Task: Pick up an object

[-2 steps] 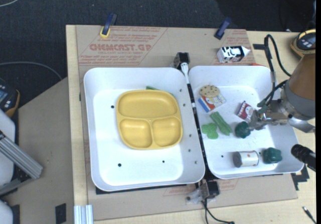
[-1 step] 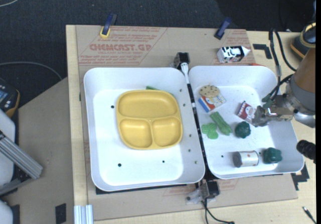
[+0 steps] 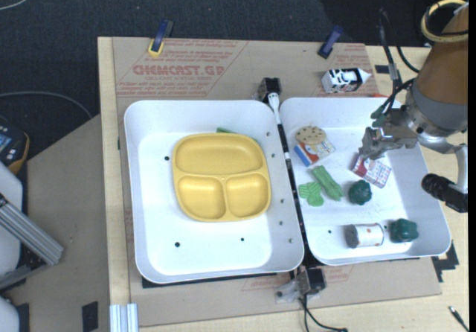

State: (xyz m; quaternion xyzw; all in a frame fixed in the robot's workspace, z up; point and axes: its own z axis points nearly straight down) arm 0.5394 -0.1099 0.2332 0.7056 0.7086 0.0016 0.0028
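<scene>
The left bin (image 3: 149,196) holds one large thing: a yellow divided plate (image 3: 221,176), lying flat, with one long compartment across its far side and two smaller ones nearer the camera. A sliver of something green (image 3: 225,130) pokes out from behind its far edge; I cannot tell what it is.

The right bin (image 3: 424,241) touches the left one along a shared edge, and it is the crowded one. Near its far left corner lies a round cookie (image 3: 309,135) dotted with dark chips, overlapping a small packet in blue, white and red (image 3: 305,153). Closer to the camera sit a light green leafy piece (image 3: 311,193) and, just beside it, a slanted green pod (image 3: 327,182). To their right rests a dark green round lump (image 3: 360,192). Along the near wall lies a white can on its side (image 3: 364,234) with a red band, and next to it a dark green object (image 3: 404,230).

My claw (image 3: 374,146) hangs over the right bin's middle right, directly above a flat red-and-white packet (image 3: 374,171), a small card-like piece with a printed grid, lying tilted beside the round lump. My fingertips are at its upper edge, but whether they are apart or together I cannot tell.

Outside the bins, on the cardboard beyond the right bin, stands a small black-and-white carton (image 3: 345,80).
</scene>
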